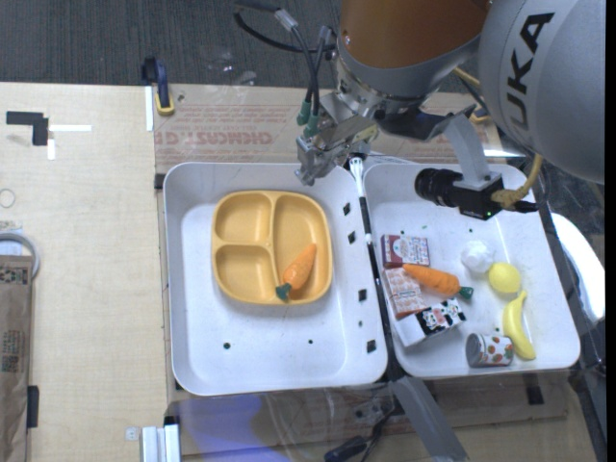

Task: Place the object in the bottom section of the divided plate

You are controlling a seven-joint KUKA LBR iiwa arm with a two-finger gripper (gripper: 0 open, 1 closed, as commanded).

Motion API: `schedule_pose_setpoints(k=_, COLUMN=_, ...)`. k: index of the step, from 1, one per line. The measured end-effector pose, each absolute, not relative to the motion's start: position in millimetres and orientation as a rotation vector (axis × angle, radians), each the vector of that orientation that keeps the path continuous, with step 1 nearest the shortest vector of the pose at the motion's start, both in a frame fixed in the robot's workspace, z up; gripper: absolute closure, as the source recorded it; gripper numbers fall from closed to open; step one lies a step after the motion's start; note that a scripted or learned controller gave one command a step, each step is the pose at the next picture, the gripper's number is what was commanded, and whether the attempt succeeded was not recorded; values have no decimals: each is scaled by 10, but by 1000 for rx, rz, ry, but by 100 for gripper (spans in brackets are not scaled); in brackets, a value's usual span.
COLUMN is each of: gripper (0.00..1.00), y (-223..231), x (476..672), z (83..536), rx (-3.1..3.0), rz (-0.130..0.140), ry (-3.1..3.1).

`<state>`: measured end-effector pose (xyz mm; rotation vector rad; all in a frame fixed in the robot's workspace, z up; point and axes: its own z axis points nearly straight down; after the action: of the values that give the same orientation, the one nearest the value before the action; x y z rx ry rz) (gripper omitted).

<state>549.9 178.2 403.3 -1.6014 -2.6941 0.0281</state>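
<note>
Orange and tapered, the toy carrot lies in the yellow divided plate, in the long right-hand compartment, low in it and reaching the plate's near rim. Its long axis runs on a diagonal: the pointed tip aims up and to the right, the green leafy end down and to the left, against the rim. The plate sits in the left bin. The gripper hangs over that bin's far edge, above and slightly right of the plate, well apart from the carrot, which lies toward the near side from it. Whether its fingers are spread or pressed together I cannot tell; nothing shows between them. Judging by the layout, the carrot already rests in what reads as the plate's bottom section. A second carrot lies in the right bin among other items.
</note>
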Motion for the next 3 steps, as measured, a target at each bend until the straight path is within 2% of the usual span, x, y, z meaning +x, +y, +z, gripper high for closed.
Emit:
schedule_pose_setpoints(k=1, gripper=100, y=892, x=5864, z=4163, rx=-1984, rz=14, ry=-2432)
schedule_pose_setpoints(k=2, gripper=100, y=1304, x=6306, z=2427, rx=-1978, rz=15, ry=-2435)
schedule_pose_setpoints(k=3, gripper=100, y=1646, x=6116, z=2620, rx=-2389, rz=15, ry=-2038)
